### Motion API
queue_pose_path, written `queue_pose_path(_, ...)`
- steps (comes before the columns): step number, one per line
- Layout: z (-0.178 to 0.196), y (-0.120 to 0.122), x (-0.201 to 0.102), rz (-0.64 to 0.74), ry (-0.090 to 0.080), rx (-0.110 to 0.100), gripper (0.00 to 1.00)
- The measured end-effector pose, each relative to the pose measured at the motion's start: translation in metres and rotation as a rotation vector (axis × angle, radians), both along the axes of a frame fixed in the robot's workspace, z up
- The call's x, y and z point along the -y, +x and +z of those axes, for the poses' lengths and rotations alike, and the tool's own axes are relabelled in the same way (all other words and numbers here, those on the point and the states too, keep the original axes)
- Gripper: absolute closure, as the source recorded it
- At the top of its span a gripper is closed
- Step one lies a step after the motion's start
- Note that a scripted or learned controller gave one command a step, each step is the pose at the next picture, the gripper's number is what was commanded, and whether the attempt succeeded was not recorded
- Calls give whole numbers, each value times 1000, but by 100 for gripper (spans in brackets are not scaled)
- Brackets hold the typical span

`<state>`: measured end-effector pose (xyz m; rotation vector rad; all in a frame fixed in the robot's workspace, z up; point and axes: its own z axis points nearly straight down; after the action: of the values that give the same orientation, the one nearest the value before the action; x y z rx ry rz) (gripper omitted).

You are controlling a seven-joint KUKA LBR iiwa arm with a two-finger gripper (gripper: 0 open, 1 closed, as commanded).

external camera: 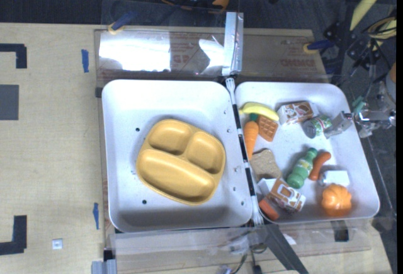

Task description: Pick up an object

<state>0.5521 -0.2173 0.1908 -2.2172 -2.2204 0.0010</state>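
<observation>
Hovering pincer [368,120] beside right bin [359,140] rim.

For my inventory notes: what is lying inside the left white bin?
The left white bin holds one yellow plastic tray with three compartments. What lies under that tray is covered.

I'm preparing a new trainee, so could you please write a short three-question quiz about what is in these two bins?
1. True or false: the yellow divided tray lies in the right bin.
2. What lies nearest the right bin's front right corner? A banana; B orange pumpkin; C carrot.
3. Fill in: the green bottle has an ____ cap.

Key: 1 false, it lies in the left bin. 2 B. 3 orange.
</observation>
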Motion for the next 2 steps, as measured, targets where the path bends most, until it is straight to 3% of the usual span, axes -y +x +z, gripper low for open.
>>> queue_pose_path(1,43,12,6,-74,-5,7,0)
queue_pose_path(2,-75,31,-10,-24,5,-2,0)
